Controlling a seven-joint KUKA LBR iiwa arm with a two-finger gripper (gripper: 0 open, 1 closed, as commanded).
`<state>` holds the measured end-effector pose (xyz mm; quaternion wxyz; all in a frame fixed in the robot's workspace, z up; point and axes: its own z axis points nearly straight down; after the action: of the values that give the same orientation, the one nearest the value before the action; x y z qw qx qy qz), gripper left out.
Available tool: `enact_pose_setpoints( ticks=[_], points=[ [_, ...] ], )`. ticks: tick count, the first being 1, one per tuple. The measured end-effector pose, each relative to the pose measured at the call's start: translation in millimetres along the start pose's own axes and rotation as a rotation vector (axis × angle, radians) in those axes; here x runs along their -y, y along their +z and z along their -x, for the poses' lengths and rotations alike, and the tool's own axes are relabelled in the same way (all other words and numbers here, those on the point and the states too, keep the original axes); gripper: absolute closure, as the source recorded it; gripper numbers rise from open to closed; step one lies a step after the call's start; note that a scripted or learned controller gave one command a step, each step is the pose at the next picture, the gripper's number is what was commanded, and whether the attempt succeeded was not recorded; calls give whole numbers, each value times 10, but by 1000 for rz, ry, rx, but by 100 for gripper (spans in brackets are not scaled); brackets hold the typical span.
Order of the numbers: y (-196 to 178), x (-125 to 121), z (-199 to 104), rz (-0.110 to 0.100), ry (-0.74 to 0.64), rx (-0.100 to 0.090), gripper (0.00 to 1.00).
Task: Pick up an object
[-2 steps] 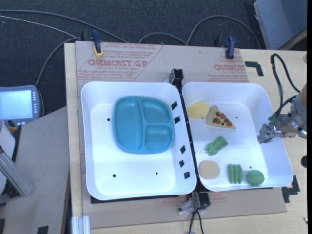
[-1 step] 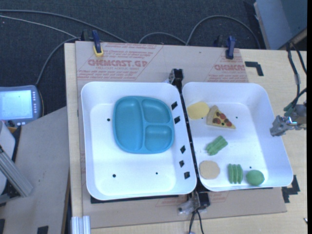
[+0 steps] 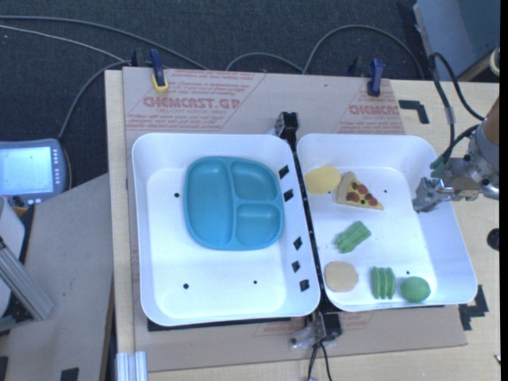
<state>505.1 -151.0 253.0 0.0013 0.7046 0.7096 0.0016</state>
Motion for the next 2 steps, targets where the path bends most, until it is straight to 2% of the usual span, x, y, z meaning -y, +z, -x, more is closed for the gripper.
enact_pose_setpoints(
  ticks=[1, 2],
  points=[
    [128, -197, -559, -6, 0, -3, 100],
    [85, -277, -1084, -3, 1, -2, 100]
  ],
)
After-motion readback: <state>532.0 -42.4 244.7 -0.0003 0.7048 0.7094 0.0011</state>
